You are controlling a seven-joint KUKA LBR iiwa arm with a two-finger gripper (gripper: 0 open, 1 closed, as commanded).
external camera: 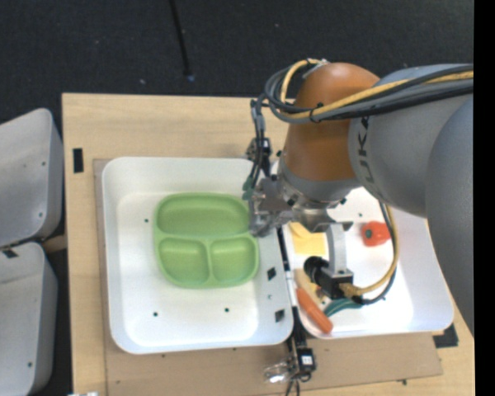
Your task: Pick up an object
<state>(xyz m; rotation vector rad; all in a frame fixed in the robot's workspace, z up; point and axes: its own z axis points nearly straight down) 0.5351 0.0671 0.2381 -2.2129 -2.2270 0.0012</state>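
I am hovering gripper (262,213) (open or closed: cannot tell) mid-frame at right rim of tray (200,221), likely light, stiff, slick plastic; judging rim-pinch best.

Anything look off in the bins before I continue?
An orange stick-shaped piece in the right bin lies slanted at the front corner beside the left bin, apparently up on the rim. The green plate sits flat.

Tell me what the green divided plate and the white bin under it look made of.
Green divided plate: probably moulded plastic, matte, one even colour with soft rounded ridges. White bin: likely plastic too, smooth, faint sheen, rounded corners.
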